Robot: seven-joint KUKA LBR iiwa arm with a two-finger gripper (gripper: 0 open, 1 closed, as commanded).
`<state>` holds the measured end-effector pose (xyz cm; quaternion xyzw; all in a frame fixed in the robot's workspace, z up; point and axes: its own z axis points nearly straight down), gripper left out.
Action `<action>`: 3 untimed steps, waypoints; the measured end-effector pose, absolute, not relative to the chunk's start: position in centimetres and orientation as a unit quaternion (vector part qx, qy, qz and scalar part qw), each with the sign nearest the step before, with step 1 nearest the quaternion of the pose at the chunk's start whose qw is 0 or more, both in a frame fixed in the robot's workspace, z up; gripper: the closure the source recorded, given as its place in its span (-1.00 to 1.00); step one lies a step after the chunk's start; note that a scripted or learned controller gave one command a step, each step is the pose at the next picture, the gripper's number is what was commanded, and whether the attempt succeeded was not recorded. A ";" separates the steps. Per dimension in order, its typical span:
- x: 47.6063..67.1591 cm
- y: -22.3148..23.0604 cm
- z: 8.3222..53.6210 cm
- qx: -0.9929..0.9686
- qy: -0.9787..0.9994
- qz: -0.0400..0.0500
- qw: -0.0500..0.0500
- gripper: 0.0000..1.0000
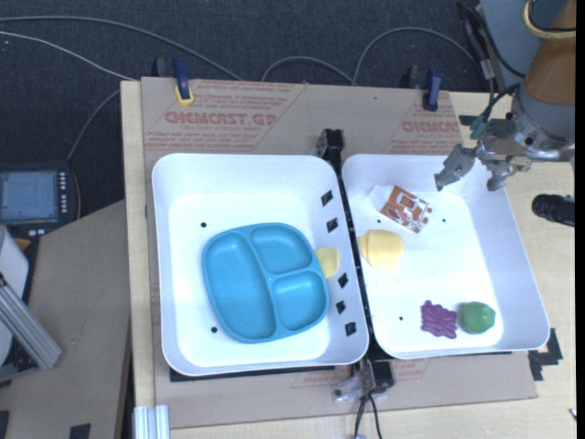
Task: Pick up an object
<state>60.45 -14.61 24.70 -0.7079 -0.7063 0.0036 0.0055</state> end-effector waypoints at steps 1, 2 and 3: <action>60.7 -14.6 25.4 -0.707 -0.707 0.000 0.000 -1.00; 59.9 -15.0 20.7 -0.707 -0.707 0.002 0.003 -1.00; 60.0 -15.4 14.5 -0.707 -0.707 0.002 0.004 -1.00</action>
